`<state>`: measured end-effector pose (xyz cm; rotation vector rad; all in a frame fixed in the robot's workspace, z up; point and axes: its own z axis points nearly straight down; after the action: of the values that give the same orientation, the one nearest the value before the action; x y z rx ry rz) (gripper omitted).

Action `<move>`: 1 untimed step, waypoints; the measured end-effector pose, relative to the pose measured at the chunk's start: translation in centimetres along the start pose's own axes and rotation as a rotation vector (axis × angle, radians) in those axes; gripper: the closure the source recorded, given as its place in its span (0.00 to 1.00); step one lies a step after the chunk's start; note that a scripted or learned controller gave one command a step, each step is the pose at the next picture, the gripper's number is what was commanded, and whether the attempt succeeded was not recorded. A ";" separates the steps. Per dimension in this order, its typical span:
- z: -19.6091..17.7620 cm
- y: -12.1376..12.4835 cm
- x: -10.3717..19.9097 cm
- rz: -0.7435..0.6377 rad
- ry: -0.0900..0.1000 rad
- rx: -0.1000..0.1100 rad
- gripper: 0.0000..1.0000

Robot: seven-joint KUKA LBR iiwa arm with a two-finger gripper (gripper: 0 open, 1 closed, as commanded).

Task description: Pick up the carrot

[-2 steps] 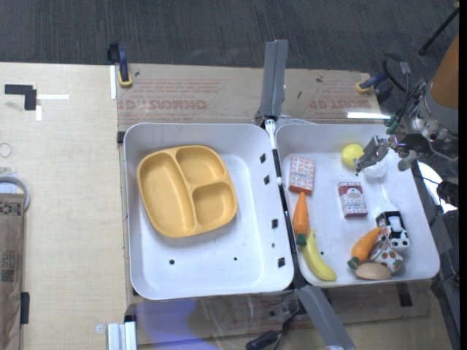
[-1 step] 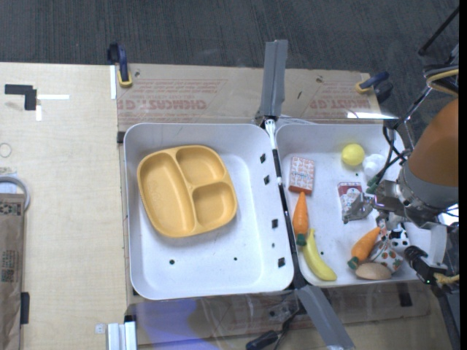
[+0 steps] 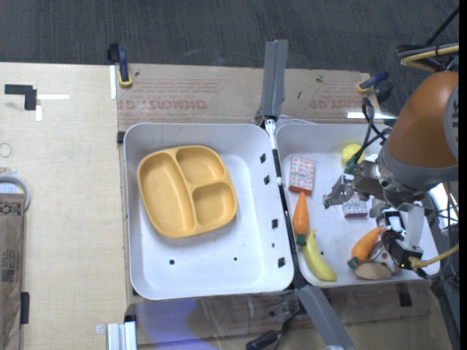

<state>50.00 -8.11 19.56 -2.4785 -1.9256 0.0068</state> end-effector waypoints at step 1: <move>-0.8 -0.3 -7.6 -0.088 0.000 -0.001 0.00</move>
<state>47.84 -15.38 20.41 -2.3922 -2.0325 0.0049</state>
